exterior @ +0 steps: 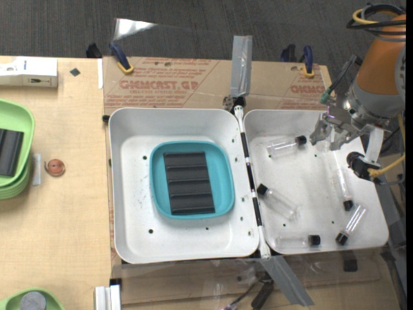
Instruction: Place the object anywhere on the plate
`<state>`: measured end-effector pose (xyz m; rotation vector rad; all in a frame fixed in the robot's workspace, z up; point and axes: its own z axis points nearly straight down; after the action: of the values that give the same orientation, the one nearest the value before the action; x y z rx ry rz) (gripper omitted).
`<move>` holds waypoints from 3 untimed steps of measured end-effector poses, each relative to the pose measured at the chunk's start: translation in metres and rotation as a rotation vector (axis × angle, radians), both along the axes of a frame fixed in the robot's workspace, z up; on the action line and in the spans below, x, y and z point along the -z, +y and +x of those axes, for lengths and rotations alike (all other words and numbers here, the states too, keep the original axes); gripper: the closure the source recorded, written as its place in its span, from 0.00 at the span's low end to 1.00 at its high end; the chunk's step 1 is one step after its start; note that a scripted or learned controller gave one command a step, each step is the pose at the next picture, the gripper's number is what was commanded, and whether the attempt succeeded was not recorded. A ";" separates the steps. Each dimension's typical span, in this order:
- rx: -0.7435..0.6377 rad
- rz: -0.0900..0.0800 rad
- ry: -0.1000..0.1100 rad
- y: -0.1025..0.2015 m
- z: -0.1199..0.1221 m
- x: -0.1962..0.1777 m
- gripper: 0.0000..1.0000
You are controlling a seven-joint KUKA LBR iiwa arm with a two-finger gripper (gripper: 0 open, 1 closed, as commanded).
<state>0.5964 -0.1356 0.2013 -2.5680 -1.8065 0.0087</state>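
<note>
Arm (381, 63) cut off by right edge and top-right corner; upper links out of frame. Gripper (328, 134) seen from above at a slant, its fingers too small and cluttered w/ cables to tell apart. Green tray (19, 118) cut by left edge, dark item in it (9, 151) only partly visible. Round grey lid (32, 300) clipped at bottom-left corner. Clear tubes (282, 148) in right bin (310, 244) nearly transparent, outlines hard to trace; one near arm (340, 181) is faint. Print on cardboard (168, 82) partly unreadable. Small white box (29, 73) label too small to read.
</note>
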 end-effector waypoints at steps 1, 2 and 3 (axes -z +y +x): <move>-0.078 0.002 -0.001 0.057 -0.054 0.011 1.00; -0.189 0.002 -0.001 0.096 -0.059 0.006 1.00; -0.257 0.002 0.002 0.156 -0.081 0.011 1.00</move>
<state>0.5151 0.0204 0.1898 -2.3144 -2.1190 0.0090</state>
